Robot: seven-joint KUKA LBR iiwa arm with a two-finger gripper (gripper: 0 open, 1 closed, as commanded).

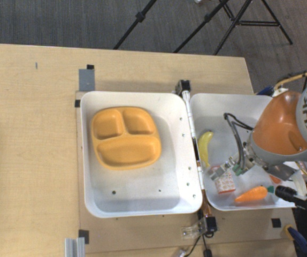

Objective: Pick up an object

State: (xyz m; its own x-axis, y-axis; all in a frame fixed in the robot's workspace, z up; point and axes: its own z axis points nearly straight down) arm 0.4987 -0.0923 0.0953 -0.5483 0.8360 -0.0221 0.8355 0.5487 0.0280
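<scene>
over the right bin (217, 103) the grey and orange arm (284, 130) reaches down, its end effector (231, 167) low beside a small red and white box (225, 183); whether it is open or closed cannot be told. a banana (204, 146) lies just left, a carrot (252, 195) at the near edge. the left bin (137, 199) on the tabletop (30, 143) holds a yellow divided tray (125, 137).
</scene>
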